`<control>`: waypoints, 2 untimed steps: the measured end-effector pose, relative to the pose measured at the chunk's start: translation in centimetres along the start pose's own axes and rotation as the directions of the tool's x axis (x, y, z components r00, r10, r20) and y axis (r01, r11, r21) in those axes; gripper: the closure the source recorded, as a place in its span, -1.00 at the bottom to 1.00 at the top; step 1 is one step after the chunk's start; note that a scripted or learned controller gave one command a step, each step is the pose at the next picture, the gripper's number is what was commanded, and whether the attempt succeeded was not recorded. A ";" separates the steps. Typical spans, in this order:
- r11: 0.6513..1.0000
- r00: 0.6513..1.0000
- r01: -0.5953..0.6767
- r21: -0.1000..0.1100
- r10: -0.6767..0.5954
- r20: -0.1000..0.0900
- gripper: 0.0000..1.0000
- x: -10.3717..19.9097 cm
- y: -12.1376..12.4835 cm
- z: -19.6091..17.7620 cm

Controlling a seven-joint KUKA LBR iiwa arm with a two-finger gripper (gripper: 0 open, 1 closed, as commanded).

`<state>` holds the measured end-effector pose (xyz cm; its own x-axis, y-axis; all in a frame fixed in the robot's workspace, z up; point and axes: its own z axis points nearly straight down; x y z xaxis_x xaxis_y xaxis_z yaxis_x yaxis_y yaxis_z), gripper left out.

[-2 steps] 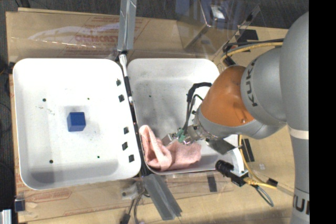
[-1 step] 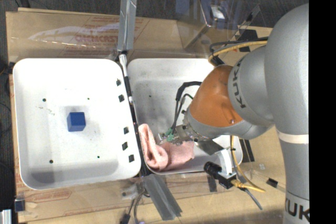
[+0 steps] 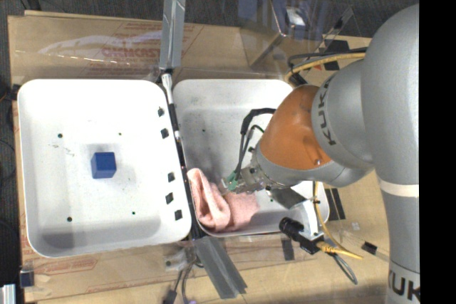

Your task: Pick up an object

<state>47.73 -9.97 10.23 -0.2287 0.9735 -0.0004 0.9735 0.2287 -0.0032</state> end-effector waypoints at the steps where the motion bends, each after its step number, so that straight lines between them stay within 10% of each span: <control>1: 1.000 1.000 -0.001 0.000 0.001 0.002 -1.00 -0.1 0.0 0.0; 2: 1.000 1.000 0.004 0.001 -0.004 0.001 1.00 -0.1 0.0 -1.0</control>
